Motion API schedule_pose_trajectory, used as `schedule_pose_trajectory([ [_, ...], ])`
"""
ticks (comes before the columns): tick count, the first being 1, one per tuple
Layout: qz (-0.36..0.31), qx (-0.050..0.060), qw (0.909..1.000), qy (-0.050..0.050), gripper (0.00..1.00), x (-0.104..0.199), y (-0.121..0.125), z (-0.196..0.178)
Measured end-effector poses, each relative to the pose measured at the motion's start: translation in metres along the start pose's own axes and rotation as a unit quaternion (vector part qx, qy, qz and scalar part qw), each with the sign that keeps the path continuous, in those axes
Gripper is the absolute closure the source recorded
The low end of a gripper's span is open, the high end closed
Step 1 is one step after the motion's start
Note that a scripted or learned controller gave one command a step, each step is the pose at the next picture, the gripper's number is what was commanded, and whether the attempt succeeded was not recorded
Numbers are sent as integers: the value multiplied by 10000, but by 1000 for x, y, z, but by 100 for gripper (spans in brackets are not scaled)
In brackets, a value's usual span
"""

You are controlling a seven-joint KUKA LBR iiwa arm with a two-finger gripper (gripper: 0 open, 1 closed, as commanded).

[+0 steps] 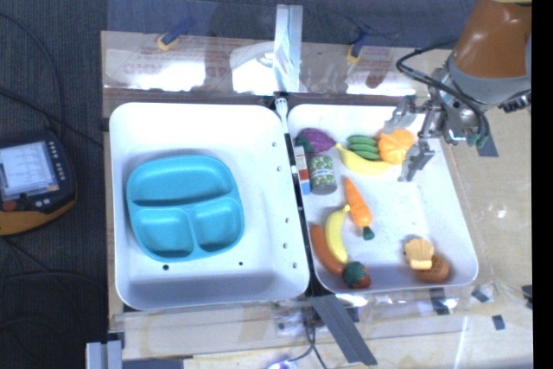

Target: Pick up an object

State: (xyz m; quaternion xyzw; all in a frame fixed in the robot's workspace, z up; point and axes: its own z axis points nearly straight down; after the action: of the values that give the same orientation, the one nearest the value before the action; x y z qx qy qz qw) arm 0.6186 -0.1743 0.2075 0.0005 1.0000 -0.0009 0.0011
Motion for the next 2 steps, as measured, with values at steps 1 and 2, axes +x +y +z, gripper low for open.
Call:
schedule_pose_trajectory([
  [1, 398, 2, 9992, -54, 0, -3, 26, 85],
  [2, 222, -2, 9997, -52, 0, 37, 64, 117],
])
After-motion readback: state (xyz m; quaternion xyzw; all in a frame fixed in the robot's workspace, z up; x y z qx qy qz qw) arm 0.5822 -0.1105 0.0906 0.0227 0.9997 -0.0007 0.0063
